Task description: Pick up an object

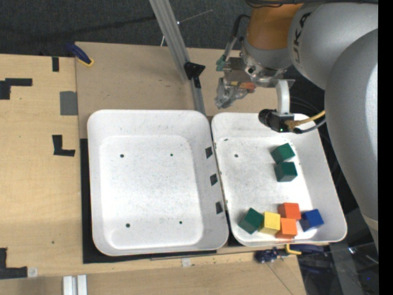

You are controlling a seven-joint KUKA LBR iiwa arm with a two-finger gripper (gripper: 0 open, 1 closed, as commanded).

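- Candidate objects: small blocks, all in the right bin (pixel 319 165). Two dark green cubes, one (pixel 283 152) just above the other (pixel 286 171), touching or nearly so, sit mid-bin toward its right wall.
- Second group along the bin's near edge: a green cube (pixel 251 220), a yellow cube (pixel 271 220) and two orange cubes, one (pixel 290 211) behind the other (pixel 287 226), packed together; a blue cube (pixel 312 219) just to their right.
- Gripper (pixel 228 97) hangs above the bench just beyond the right bin's far left corner, well apart from every block. Nothing visible between its fingers; whether they stand wide or narrow I cannot tell, the tip is small and cluttered.
- Left bin (pixel 101 128) beside it; a slanted metal rail (pixel 175 32) runs behind the bins.
- Progress (judgement): nothing picked yet. Left to do: choose a block, travel over it, descend, close, lift. The green pair looks the easier target; the near cluster is tightly packed.
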